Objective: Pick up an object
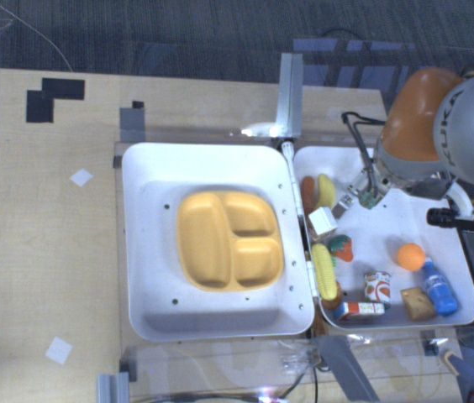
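Observation:
My gripper [361, 196] hangs over the upper middle of the right bin [392, 222], below the orange band of the arm. Just to its left lie a yellow banana-like piece [327, 190] and a red sausage [308, 193]. A white block [322, 222] sits a little below and left of the gripper. Nothing shows between the gripper and these things. Lower in the bin lie a red and green fruit [339, 248], a corn cob [324, 271] and an orange ball [411, 256].
Along the right bin's front edge are a red and white can [377, 285], a small red bottle [360, 310], a brown block [417, 303] and a blue bottle [439, 290]. The left bin [149, 225] holds a yellow divided tray [229, 239].

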Controlling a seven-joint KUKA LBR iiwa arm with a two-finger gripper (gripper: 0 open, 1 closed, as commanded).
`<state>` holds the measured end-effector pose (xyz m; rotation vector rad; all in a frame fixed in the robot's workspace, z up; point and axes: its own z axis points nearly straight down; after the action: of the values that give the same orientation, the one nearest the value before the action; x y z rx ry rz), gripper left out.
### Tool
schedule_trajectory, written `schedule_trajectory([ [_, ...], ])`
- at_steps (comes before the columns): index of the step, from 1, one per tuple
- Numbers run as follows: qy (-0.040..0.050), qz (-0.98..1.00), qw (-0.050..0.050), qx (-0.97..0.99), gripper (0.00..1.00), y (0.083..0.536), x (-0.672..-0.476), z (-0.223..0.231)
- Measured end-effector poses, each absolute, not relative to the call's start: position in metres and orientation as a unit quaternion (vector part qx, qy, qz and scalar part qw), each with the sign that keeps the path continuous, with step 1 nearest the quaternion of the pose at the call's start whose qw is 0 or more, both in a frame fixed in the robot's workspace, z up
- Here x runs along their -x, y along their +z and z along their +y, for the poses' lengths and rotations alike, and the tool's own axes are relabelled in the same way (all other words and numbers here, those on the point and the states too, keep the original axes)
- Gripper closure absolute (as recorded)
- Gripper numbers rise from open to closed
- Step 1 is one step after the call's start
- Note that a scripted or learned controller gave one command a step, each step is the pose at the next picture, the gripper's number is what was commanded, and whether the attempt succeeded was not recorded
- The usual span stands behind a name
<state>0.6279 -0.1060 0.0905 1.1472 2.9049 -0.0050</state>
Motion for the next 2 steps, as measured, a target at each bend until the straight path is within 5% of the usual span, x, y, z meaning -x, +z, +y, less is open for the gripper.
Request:
schedule_trajectory([
  [1, -0.0002, 0.984, 0.006, -0.181, 0.00, 0.088, -0.654, -0.160],
  [2, 0.0010, 0.952, 0.007, -0.305, 0.00, 0.143, -0.661, -0.164],
])
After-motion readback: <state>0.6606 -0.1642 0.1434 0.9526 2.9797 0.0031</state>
